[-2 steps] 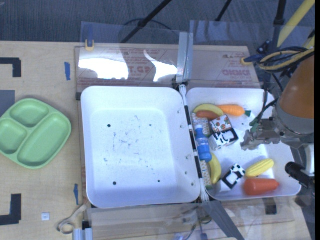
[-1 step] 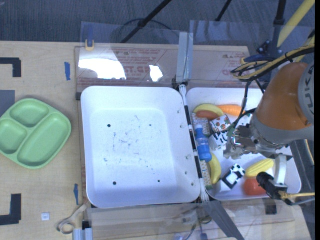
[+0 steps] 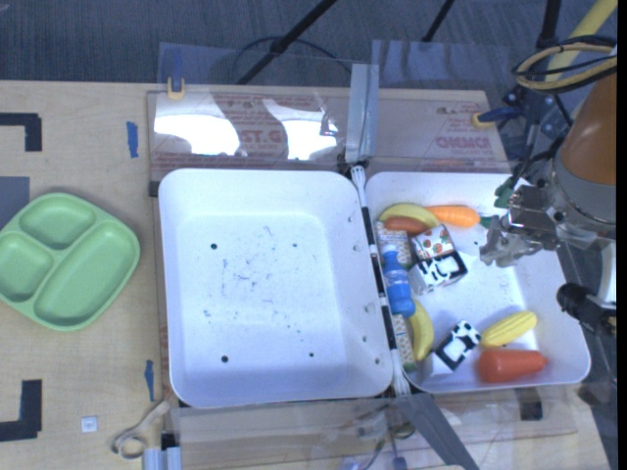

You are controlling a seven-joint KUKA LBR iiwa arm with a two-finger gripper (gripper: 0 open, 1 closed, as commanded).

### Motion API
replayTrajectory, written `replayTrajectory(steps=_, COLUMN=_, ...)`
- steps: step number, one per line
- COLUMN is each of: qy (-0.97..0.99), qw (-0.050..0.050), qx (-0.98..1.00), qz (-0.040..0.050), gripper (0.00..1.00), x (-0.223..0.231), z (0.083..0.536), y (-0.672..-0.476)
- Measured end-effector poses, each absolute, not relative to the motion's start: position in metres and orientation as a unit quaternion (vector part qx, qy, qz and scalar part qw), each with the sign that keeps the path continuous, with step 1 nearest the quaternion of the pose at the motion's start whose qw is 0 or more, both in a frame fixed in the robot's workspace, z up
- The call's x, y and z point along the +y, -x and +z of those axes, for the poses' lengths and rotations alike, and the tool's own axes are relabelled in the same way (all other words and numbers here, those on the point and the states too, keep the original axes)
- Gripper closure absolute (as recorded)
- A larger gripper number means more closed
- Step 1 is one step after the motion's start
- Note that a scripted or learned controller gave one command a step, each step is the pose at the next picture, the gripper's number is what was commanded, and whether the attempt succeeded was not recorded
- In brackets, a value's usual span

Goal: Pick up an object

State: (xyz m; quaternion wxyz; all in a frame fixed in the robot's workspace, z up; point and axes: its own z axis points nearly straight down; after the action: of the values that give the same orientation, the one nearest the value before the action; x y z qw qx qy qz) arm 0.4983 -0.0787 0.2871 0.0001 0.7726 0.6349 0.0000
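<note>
On the far left of the table point(image 3: 88, 116) you have a green divided plate point(image 3: 65, 259) lying flat, well apart from the bins. Next comes the left bin point(image 3: 196, 199), its white floor marked only with faint scuffs. Past the divider you reach the right bin point(image 3: 549, 302), where all the objects lie. Along its left wall you see a blue bottle point(image 3: 397, 280) lying lengthwise, with a yellow banana point(image 3: 422, 331) just below it. Toward the far side sits another banana point(image 3: 407, 212), touching a red pepper-like piece point(image 3: 407, 225) beneath it, and an orange carrot point(image 3: 454, 216) just to their right. Below those you find a box with a black-and-white pattern point(image 3: 437, 258) resting tilted. Near the front edge there is a small black-and-white block point(image 3: 457, 345), then a yellow corn-like piece point(image 3: 508, 328) with a red tomato-like object point(image 3: 511, 363) just in front of it. Your gripper point(image 3: 498, 248) hangs over the right part of that bin, right of the patterned box and beyond the corn piece, and you cannot tell from this slant whether its fingers are open or closed; nothing shows between them.
</note>
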Motion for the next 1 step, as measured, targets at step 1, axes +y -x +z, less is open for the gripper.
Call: replayTrajectory(steps=1, qy=-0.725, qw=0.001, qx=0.689, qz=0.0, gripper=1.0, x=-0.1014, z=0.3846, y=-0.4932)
